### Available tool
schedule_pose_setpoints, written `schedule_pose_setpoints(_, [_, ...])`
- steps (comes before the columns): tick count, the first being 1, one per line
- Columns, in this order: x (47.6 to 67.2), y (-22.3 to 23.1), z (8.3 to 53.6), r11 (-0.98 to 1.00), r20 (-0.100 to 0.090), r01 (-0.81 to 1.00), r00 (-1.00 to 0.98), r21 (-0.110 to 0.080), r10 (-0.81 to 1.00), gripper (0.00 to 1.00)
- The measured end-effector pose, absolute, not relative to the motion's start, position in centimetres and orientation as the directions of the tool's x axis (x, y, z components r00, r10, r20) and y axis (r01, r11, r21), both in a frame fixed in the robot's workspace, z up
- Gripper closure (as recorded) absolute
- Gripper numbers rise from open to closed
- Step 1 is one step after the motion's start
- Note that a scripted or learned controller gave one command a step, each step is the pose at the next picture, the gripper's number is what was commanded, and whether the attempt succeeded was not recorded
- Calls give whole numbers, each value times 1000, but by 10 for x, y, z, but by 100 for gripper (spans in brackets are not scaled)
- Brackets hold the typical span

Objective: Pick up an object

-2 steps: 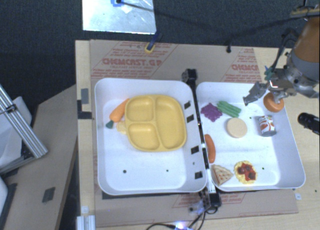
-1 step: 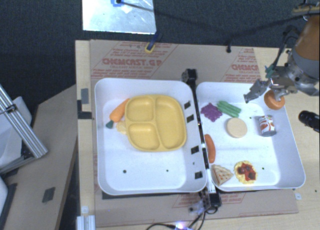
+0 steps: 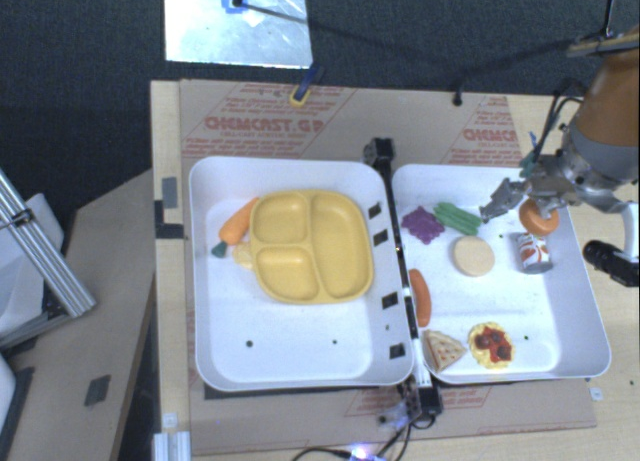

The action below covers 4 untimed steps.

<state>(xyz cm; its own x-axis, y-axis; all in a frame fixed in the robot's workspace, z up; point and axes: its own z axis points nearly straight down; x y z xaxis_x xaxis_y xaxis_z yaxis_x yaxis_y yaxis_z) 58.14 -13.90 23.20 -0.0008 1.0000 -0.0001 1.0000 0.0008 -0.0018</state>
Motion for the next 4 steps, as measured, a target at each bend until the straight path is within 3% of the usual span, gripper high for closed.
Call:
schedule_pose_setpoints(2, [571, -132, 109, 1, 1, 1000, -1, -4, 1000, 0])
schedule_pose_setpoints(3, [577, -135, 93, 0, -7, 1000, 0, 18, 1000, 0])
schedule_pose_setpoints(4, [581, -136, 109, 2, -10, 999, -2, 33, 1000, 100])
